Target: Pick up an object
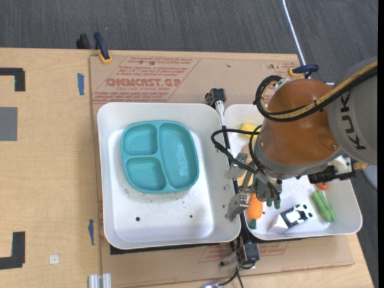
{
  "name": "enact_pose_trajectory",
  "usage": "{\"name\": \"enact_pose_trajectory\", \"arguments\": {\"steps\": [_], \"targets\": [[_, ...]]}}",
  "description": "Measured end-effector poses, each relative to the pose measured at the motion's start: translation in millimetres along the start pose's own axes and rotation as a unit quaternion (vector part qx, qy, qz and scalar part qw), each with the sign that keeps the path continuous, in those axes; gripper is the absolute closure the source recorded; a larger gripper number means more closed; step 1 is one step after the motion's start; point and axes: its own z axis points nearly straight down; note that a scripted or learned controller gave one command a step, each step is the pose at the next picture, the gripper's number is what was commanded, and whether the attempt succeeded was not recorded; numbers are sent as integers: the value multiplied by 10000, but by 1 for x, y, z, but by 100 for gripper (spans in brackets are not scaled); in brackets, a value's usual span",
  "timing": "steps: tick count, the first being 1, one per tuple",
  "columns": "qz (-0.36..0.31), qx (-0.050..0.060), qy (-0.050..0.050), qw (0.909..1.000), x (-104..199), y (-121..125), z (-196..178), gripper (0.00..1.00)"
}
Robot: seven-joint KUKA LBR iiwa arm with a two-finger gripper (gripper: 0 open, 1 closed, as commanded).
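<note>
An orange carrot-like piece [255, 207] lies near the front left corner of the right bin [348, 224], directly under the arm's wrist. The hand [257, 198] hangs right over it, its metal parts crowding around the piece's upper end; whether the hand is open, closed or gripping the piece cannot be told, since the wrist hides it from above.

To the right of the orange piece, a small black-and-white object [296, 215] rests on the bin floor. Further right lies a green vegetable-shaped piece [324, 207], with a small orange-red bit [322, 186] just above it. A yellow item [247, 128] peeks out at the bin's back left, partly covered by the arm [300, 125] with its large orange band.

The left bin [114, 221] holds a teal divided plate [160, 156] with three compartments, lying flat toward the back. A few dark specks dot the floor in front of it.

Both bins sit side by side on a cardboard sheet [144, 77] with red print, laid on the wooden counter [42, 161].
</note>
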Motion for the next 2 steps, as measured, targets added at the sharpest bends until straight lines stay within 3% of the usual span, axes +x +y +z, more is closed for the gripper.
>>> {"name": "enact_pose_trajectory", "arguments": {"steps": [2], "targets": [[0, 0, 0, 10000, 0, 0, 0, 0]]}}
